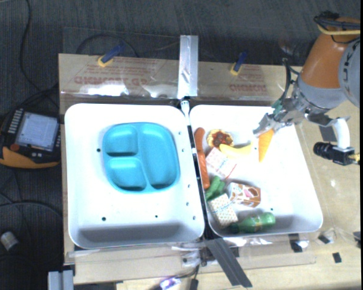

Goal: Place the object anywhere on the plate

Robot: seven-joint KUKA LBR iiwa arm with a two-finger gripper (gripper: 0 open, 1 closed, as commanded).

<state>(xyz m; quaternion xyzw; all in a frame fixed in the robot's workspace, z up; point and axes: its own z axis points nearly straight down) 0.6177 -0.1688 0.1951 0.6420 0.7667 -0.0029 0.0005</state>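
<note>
You look down from one fixed camera above the bench (pixel 327 180), tilted at a slant so the far edge sits at the top of frame; you stand far enough back to take in both white bins, the left bin (pixel 85 216) and the right bin (pixel 302 192), with dark carpet (pixel 24 41) around; the arm (pixel 330 65) enters from your right.

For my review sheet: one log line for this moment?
gripper: above right bin | orange carrot: at fingertips, grasp unclear | blue plate: left bin, no object placed
</note>
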